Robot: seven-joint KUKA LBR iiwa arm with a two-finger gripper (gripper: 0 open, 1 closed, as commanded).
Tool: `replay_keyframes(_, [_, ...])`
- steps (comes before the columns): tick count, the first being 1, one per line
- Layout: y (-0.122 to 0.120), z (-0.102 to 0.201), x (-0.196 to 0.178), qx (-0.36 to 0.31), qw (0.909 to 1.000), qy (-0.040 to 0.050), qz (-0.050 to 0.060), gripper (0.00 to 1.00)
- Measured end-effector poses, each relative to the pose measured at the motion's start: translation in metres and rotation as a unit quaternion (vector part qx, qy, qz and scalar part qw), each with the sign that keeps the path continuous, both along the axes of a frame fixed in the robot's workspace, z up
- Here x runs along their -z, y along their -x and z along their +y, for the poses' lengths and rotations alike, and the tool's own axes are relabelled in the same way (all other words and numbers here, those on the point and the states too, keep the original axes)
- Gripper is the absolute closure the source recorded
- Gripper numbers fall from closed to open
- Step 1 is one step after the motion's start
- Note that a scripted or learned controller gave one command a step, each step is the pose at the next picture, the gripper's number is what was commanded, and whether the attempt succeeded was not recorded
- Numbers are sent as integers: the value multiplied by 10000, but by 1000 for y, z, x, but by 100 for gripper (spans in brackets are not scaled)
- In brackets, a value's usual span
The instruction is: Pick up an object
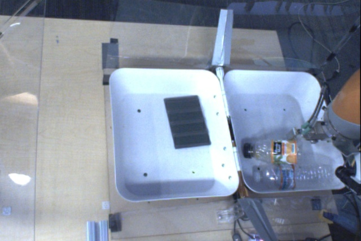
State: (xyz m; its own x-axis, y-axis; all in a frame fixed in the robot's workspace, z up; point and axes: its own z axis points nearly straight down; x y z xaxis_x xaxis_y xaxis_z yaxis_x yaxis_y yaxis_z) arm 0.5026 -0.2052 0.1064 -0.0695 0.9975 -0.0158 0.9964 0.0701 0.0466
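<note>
A pale wooden tabletop (62, 138) carried two shallow white bins side by side, seen from above at a slant. The left bin (130, 138) held a dark, ribbed rectangular pad (186, 121) lying flat near its middle, turned slightly off square with the bin's walls. The right bin (265, 93) held a clear plastic bottle (269, 151) on its side in the near half, its black cap (247, 149) pointing toward the divider between the bins and an orange label (284, 150) wrapped round its body. A second clear bottle with a blue label (285, 176) lay just beside it, close against the bin's near wall. The grey arm (345, 113), with its orange band, reached in from the right edge over the right bin's far side, and the hand (307, 131) hovered near the orange-labelled bottle's base; whether it was open or closed, or gripping anything, could not be told from this angle.
</note>
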Motion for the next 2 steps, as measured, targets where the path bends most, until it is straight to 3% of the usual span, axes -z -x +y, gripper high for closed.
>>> replay_keyframes(1, [0, 0, 0, 0, 10000, -1, 1, 0])
replay_keyframes(2, [11, 46, 17, -557, 9983, -19, 158, 0])
